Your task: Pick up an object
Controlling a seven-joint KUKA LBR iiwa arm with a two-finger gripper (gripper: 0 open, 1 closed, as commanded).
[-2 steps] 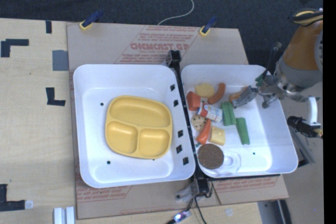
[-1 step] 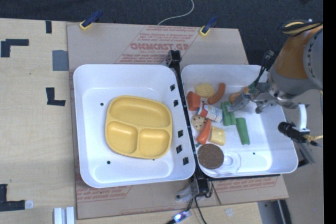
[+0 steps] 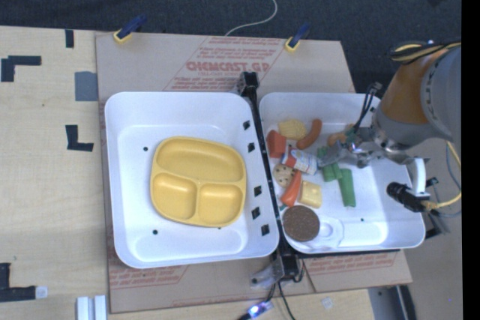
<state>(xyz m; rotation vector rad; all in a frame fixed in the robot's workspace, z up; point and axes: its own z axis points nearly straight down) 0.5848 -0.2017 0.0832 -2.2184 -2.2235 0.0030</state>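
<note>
I see the tool (image 3: 335, 154) low in the right bin (image 3: 375, 232) over a green piece (image 3: 331, 171); its grip I cannot tell.

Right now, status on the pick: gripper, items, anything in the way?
Gripper low in right bin, over green pieces; grasp unconfirmed. Toy food clustered at the bin's left. Yellow tray alone in left bin. Neighbours crowd tight.
</note>
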